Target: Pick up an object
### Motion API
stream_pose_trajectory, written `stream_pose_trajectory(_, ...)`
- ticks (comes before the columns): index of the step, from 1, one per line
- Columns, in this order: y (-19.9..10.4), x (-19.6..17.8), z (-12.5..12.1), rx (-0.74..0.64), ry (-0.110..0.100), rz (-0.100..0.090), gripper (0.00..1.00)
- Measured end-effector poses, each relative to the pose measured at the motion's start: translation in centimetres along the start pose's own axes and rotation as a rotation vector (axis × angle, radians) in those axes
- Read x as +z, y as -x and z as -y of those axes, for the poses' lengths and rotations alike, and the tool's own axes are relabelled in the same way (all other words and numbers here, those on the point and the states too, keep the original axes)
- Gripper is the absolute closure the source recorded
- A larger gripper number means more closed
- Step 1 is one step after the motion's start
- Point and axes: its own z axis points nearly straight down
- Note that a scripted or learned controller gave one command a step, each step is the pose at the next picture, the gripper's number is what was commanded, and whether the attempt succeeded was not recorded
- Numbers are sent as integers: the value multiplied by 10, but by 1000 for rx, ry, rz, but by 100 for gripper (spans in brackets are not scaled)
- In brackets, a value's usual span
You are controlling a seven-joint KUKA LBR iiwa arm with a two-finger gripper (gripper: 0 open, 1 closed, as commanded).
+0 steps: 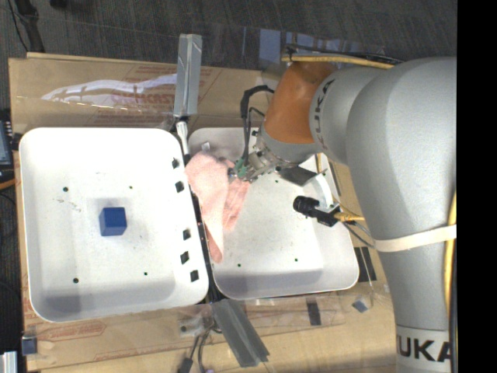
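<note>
Cloth point(216, 195): pink, crumpled, lying along the left side of the right bin point(311, 274), draping down toward its near-left corner, just beside the wall shared with the left bin point(46, 208).
Gripper point(247, 169): sitting low at the cloth's far-right edge, seemingly touching it; tips too hidden under the wrist for telling whether spread or closed.
Arm point(388, 146): reaching in from the right, orange band point(291, 111) hanging over the far part of the right bin.
Blue cube point(113, 221): resting in the left bin, well apart from the gripper.
Progress: looking like the grasp stage; nothing visibly lifted.
Remaining: securing a hold, then raising the cloth clear of the bin.
</note>
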Motion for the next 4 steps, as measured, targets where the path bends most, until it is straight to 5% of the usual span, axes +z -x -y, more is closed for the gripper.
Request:
stream_pose_trajectory(3,0,0,0,0,0,0,0)
stream_pose_trajectory(4,-15,1,31,126,-2,-1,0)
